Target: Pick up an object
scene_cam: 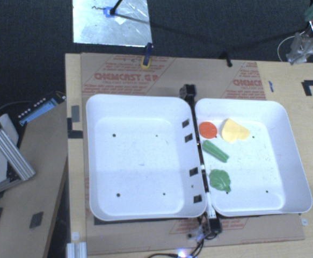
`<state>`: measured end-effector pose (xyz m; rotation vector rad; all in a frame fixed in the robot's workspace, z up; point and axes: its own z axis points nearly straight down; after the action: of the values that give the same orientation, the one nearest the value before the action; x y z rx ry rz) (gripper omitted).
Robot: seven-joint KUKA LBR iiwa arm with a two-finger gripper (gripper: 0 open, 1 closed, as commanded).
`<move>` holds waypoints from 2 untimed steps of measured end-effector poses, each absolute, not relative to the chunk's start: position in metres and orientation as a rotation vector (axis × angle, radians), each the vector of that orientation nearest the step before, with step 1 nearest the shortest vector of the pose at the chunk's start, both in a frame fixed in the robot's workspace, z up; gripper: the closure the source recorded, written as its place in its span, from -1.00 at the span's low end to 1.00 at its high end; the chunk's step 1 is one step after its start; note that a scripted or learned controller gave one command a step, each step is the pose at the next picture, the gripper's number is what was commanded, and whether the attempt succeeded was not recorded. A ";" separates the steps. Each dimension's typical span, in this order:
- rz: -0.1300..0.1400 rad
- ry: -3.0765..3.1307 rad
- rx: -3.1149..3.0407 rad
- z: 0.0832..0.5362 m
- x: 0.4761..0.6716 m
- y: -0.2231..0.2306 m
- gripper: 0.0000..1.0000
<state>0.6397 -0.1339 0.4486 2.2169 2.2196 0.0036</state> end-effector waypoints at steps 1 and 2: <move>0.003 2.219 2.218 0.460 0.634 -0.148 1.00; 0.003 2.220 2.216 0.475 0.623 -0.156 1.00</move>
<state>0.6231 -0.1560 0.4752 2.2162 2.2198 0.0034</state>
